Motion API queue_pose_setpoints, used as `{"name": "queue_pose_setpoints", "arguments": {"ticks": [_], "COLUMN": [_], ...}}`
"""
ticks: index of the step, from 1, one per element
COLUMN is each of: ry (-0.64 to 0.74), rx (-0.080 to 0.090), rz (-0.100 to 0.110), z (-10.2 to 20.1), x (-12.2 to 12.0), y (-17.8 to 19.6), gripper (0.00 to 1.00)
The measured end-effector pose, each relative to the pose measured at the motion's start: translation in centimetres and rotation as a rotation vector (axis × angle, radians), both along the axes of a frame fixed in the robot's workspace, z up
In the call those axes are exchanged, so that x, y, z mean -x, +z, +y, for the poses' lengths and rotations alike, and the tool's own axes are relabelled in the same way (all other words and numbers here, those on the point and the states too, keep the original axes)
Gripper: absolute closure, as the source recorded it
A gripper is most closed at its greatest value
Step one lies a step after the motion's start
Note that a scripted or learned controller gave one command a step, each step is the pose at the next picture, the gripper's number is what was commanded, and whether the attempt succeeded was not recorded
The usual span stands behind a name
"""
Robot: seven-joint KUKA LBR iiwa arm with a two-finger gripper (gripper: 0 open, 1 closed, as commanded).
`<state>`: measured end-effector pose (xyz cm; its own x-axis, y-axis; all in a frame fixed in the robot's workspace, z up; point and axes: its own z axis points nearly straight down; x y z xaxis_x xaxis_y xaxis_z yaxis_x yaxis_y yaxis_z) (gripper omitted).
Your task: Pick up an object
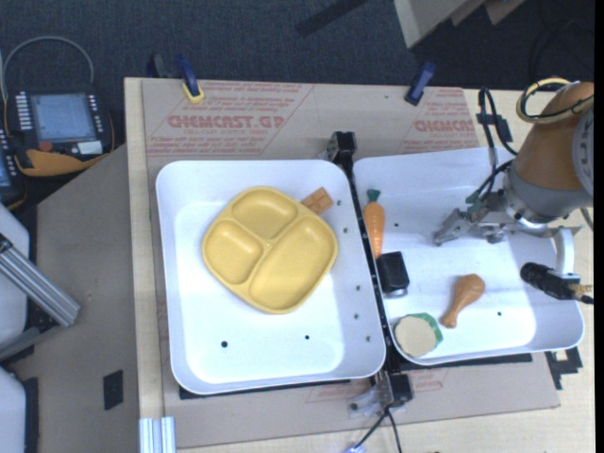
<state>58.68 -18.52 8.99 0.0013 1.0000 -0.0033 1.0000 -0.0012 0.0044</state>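
Note:
In the right bin [444,182] lie an orange carrot [375,226] with a green top, a small black block [392,274], a brown chicken drumstick [462,297] and a round cream piece with a green rim [415,334]. My gripper [469,230] hangs over the right bin's middle, above and slightly right of the drumstick. Its grey fingers [444,235] stand spread apart with nothing between them. The carrot lies well to the gripper's left, along the bin's left wall.
The left bin [189,338] holds a yellow divided plate [270,248] and a small brown block [318,199] just behind the plate. The grey arm with its orange band [552,154] reaches in over the right bin's far right side.

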Motion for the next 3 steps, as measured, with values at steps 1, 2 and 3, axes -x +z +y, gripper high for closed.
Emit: {"name": "queue_pose_setpoints", "arguments": {"ticks": [1, 2, 3], "ry": [0.003, 0.002, 0.002], "rx": [-0.001, 0.0, 0.001], "rz": [-0.016, -0.002, -0.005], "z": [0.2, -0.3, -1.0], "x": [-0.5, -1.0, -1.0], "y": [1.7, 8.0, 14.3], "gripper": [1.0, 1.0, 1.0]}}
